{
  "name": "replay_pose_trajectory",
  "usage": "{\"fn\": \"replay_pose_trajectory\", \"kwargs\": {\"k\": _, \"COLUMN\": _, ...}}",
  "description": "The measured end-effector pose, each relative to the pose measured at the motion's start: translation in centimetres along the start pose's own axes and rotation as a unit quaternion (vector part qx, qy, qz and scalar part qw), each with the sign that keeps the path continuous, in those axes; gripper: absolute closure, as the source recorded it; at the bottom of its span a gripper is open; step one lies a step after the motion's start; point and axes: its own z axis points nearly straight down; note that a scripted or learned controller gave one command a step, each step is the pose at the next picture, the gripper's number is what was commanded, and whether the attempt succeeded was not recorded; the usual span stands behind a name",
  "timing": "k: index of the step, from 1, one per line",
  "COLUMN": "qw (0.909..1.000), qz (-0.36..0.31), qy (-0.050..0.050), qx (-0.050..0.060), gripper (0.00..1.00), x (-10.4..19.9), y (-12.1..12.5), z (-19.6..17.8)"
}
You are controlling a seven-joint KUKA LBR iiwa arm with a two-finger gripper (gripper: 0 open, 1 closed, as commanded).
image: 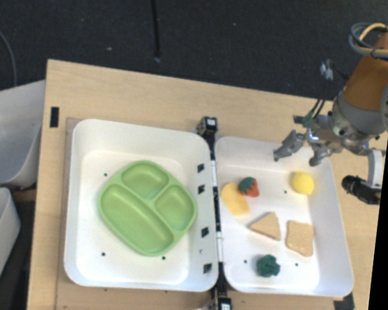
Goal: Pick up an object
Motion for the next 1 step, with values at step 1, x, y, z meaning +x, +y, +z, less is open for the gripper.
{"fn": "replay_pose_trajectory", "kwargs": {"k": 1, "qw": 1.0, "qz": -0.001, "qy": -0.001, "qx": -0.007, "gripper": 0.0, "x": 0.06, "y": 0.25, "z": -0.94}}
